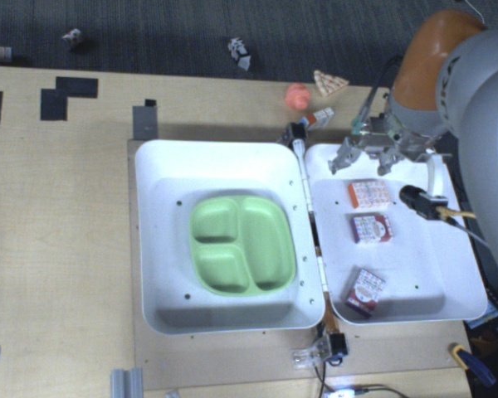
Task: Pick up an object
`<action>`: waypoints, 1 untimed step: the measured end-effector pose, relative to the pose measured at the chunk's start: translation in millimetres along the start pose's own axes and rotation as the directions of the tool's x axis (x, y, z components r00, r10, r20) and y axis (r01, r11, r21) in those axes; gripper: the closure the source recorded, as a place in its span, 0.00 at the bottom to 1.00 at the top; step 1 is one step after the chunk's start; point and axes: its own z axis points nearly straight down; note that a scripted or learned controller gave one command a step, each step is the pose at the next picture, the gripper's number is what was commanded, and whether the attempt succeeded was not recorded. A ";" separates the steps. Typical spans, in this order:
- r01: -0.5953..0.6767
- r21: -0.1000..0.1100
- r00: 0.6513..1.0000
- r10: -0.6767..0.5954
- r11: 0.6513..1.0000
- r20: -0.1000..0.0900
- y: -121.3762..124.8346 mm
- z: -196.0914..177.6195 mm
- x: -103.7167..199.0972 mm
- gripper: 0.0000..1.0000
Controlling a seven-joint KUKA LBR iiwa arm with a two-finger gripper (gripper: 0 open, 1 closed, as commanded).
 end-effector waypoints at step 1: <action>0.000 -0.002 1.000 0.000 1.000 0.000 -51.1 91.4 -41.9 0.00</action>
